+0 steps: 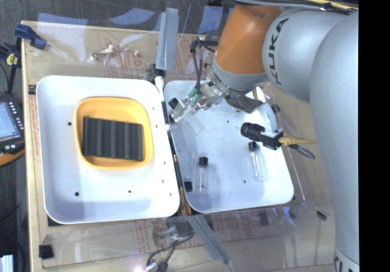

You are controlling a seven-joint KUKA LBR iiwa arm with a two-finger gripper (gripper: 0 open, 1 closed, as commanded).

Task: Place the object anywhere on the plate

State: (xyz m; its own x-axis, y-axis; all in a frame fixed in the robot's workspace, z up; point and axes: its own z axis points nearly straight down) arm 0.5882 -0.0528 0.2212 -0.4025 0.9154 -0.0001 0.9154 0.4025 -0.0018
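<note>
Camera view puts my hand (190, 101) at the upper left corner of the right bin (277, 188) — whether it is open or closed I cannot tell. Clear vials (202, 174) lie lower in that bin; the yellow plate (113, 108) sits in the left bin — a slippery vial could roll away, I judge.

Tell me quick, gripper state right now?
Gripper: low over the right bin, upper-left corner; open or shut cannot be told, nor any hold.
</note>
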